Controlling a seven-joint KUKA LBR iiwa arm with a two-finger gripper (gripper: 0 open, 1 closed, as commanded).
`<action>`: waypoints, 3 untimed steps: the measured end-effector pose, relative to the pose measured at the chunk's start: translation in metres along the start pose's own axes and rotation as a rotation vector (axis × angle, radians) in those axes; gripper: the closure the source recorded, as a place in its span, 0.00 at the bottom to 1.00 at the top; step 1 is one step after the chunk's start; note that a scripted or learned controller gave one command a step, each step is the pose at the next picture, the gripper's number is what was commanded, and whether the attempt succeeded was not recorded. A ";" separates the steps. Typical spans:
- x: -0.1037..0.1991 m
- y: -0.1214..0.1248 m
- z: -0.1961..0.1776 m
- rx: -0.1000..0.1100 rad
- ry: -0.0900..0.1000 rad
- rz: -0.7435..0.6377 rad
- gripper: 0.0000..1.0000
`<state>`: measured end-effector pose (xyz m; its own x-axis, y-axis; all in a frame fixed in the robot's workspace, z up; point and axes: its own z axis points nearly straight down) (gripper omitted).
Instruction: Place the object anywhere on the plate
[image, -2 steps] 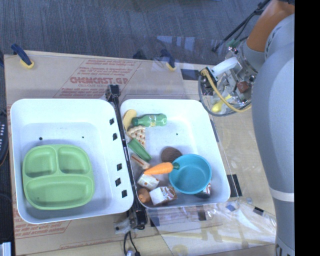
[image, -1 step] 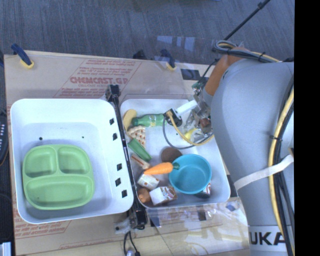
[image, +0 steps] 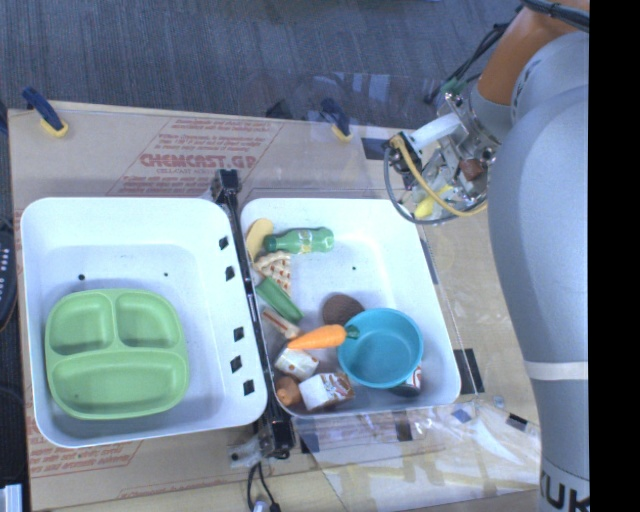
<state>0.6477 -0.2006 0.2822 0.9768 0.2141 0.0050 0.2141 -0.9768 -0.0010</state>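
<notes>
Where two white bins (image: 40, 300) sit: cardboard-covered bench (image: 150, 150), grey carpet (image: 200, 50) beyond; gripper (image: 440, 185) state unclear.

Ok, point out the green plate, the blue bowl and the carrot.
green plate (image: 117, 352): camera view, on the ridge between its compartments.
blue bowl (image: 381, 350): camera view, on the inside of its bottom.
carrot (image: 318, 338): camera view, on the middle of its orange body.
</notes>
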 end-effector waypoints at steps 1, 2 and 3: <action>-0.047 -0.011 0.150 0.014 -0.025 -0.054 1.00; 0.007 -0.032 0.054 0.005 -0.005 -0.013 1.00; -0.060 -0.037 0.068 0.008 -0.015 -0.080 1.00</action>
<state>0.5810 -0.1773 0.2137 0.9564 0.2920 -0.0094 0.2920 -0.9564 -0.0091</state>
